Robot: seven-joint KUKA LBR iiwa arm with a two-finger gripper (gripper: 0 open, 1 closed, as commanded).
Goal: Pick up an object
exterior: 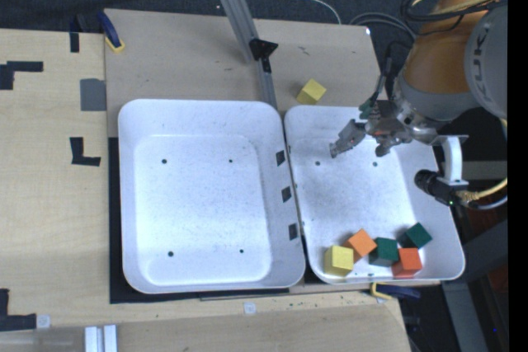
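In the camera view the pincer [361, 139] hangs over the far half of the right bin [346, 185], its two fingers spread apart with bare white floor showing between them, so it grips nothing. The things it could take lie in a cluster toward 6 o'clock from it, packed into the bin's near corner: a yellow cube [338, 259] at the cluster's 9 o'clock end, an orange cube [361, 241] just beside it, a dark green cube [384, 250] touching a red-orange cube [407, 260], and a second green cube [417, 235] at the 3 o'clock end. They are cubes, so none has a long axis to line up with; what matters is that they crowd each other and the bin's near rim. The yellow cube looks the easiest target, since its 9 o'clock side faces open floor, while the red-orange and green ones sit close against the rim and their neighbours. Between the pincer and the cluster the bin floor is open, giving a clear path toward 6 o'clock. A further yellow cube [312, 91] lies on the table [181, 70] outside the bins, toward 10 o'clock from the pincer and just past the right bin's far rim, near the slanted metal post [239, 4]. The left bin [132, 177] lies at 9 o'clock, well apart from the pincer.
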